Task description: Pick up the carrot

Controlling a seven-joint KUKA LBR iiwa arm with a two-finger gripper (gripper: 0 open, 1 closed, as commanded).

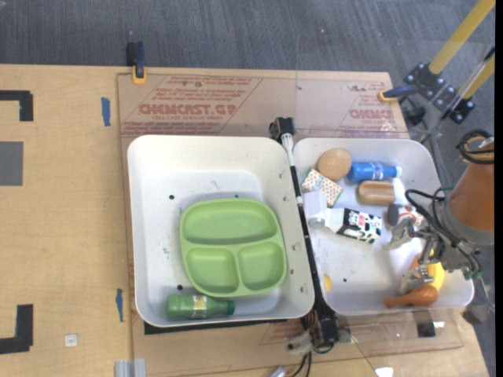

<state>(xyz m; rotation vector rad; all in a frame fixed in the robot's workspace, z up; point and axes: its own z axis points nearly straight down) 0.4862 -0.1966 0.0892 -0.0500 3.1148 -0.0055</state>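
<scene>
- Where the arm (481,199) comes in from the right, its gripper (424,267) sits low in the right bin (355,305), at that bin's near-right corner.
- How far the gripper is open cannot be told: its tip is a tangle of grey metal, cables and a yellow part, and nothing can be made out held in it.
- Just below the gripper, toward the bin's near wall, lies the carrot (414,296), orange, lying roughly crosswise on the bin floor; whether the gripper touches it cannot be told.
- Left of the gripper, close by, lies a black-and-white carton (361,225).
- Up and left of the gripper lies a brown roll (376,192), and beyond that a blue bottle (372,171) on its side.
- Farther left along the same far side sit a tan ball (334,163) and a checkered box (323,185), near the wall that divides the bins.
- Well to the gripper's left, in the left bin (149,210), a green tray (233,247) with three compartments lies flat.
- A green bottle (200,306) lies on its side just beside the tray's near edge, well apart from the gripper.
- Both bins rest on a cardboard sheet (204,100) on the counter (55,234).
</scene>
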